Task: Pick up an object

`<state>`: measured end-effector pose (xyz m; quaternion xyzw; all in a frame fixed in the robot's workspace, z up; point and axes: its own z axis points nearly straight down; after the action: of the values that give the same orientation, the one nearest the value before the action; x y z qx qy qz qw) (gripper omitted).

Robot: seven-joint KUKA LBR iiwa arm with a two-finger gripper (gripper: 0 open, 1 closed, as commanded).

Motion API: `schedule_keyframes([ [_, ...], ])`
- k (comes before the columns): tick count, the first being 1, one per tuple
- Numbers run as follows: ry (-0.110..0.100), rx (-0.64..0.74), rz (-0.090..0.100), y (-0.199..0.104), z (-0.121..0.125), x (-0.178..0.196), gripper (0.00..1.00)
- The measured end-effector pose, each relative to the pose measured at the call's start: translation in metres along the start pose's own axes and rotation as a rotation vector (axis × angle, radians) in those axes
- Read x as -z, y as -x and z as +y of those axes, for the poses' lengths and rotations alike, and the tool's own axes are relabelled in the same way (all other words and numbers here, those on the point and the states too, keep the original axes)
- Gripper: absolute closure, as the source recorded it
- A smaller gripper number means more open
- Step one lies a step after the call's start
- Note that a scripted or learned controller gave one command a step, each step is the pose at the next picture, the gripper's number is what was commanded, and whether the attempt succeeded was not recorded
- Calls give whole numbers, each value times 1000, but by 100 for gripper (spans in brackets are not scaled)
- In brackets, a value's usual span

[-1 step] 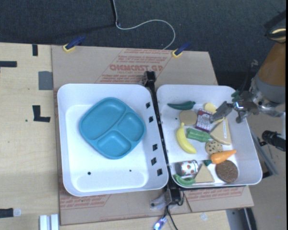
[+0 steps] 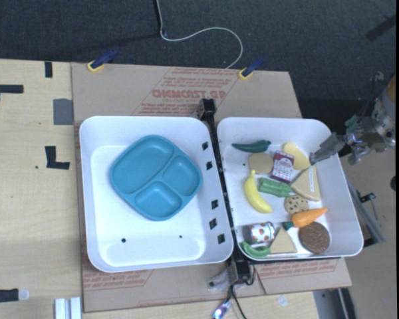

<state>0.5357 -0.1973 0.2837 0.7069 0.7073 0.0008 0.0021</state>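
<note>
The right bin (image 2: 342, 198) holds several toy foods. Among them are a green chili (image 2: 251, 145), a yellow banana (image 2: 256, 193), a purple packet (image 2: 282, 167), a carrot (image 2: 309, 216), a brown patty (image 2: 314, 237) and a silver can (image 2: 259, 232). My gripper (image 2: 322, 153) reaches in from the right over that bin's upper right part. Its tip hangs just right of a yellow lemon piece (image 2: 296, 155) and above a bread slice (image 2: 308, 185). Nothing shows in its grasp.
In the left bin (image 2: 96, 198) lies a blue divided plate (image 2: 156, 176). A black divider with clips (image 2: 217, 185) runs between the bins. A white cable (image 2: 199, 35) loops on the dark floor behind the cardboard sheet.
</note>
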Motion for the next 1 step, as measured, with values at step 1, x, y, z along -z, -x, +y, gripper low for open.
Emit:
schedule_keyframes([
  [1,-5,2,1,-1,1,6,100],
])
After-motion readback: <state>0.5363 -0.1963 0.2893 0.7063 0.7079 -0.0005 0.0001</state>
